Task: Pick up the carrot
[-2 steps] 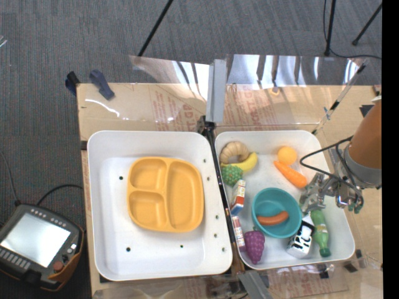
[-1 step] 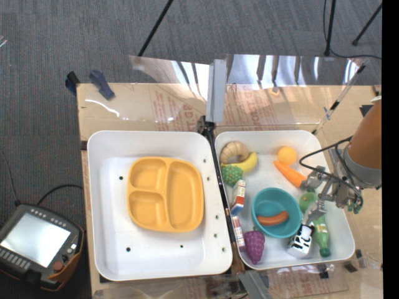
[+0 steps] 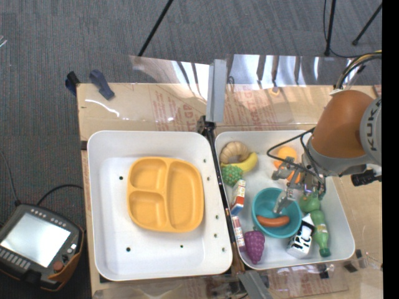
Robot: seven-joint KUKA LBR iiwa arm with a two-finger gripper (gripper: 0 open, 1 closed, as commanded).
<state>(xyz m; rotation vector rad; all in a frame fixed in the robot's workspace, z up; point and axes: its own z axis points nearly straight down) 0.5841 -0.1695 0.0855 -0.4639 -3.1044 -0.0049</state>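
The carrot [image 3: 303, 180], a small orange piece, is seen by the right bin's [image 3: 346, 229] right wall, just beside the pincer [image 3: 287, 199]; the pincer's state cannot be told

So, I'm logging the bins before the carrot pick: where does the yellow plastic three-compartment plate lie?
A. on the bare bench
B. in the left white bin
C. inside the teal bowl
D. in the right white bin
B: the yellow plastic three-compartment plate lies flat on the floor of the left white bin.
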